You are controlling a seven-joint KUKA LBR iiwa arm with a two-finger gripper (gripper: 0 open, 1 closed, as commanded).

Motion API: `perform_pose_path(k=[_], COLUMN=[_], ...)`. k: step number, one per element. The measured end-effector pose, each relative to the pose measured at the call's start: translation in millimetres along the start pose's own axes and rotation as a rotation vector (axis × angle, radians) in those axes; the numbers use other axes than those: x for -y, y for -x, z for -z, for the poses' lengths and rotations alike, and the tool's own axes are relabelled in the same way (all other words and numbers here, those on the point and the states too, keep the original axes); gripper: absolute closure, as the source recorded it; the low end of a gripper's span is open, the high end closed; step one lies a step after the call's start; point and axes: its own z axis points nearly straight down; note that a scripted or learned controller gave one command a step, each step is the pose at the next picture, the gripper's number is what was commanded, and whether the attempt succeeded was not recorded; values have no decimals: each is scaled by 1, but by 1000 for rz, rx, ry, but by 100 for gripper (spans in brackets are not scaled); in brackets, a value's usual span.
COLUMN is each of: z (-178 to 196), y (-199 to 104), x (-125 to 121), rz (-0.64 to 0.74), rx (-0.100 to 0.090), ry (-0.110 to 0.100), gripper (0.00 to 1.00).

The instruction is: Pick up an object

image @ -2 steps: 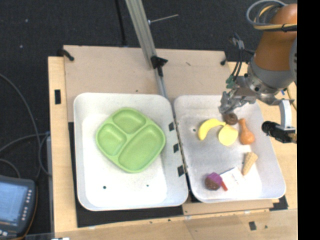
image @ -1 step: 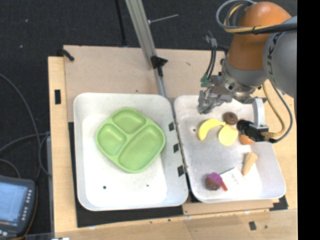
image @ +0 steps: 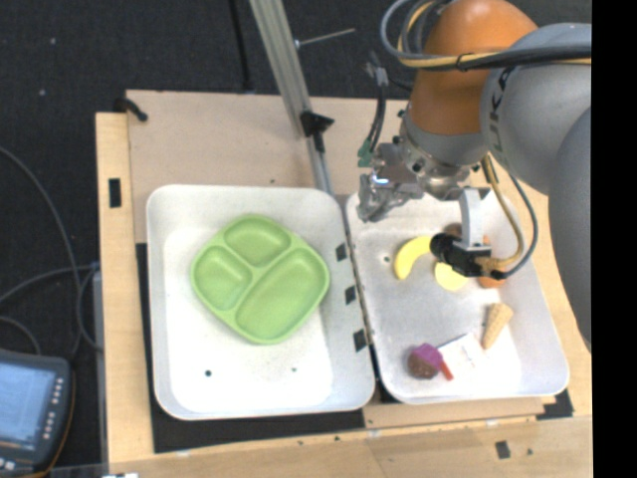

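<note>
Holding green plate [image: 261, 278]: left bin [image: 169, 366]; right bin [image: 537, 361]: banana [image: 410, 256], cone [image: 495, 324].

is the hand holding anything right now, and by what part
Nothing is held. The hand hangs over the upper left corner of the right bin, with nothing between its fingers; the banana lies apart from it on the bin floor.

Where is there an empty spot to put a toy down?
Left bin: bare floor along the front edge, below the green divided plate. Right bin: bare patch between banana and purple toy. Crowded near the gripper.
</note>
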Motion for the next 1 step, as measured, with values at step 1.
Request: perform_pose_path(k=[1], z=[-3], y=[-51], x=[-10], rz=[0], rx=[0], ry=[0], gripper=[100])
